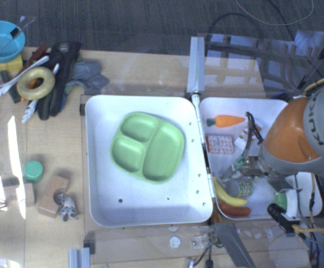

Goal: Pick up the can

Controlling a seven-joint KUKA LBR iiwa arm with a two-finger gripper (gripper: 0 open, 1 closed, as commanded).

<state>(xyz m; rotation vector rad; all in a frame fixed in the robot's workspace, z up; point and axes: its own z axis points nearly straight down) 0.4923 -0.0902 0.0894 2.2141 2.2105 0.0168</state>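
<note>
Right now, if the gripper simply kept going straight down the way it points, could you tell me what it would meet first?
Most likely the can, lying in the right bin beside the banana. The gripper sits just above it, though depth is hard to judge from this slanted view.

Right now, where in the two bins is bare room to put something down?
Left bin: a bare white band all around the green plate. Right bin: crowded with carrot, can, banana and the arm.
</note>
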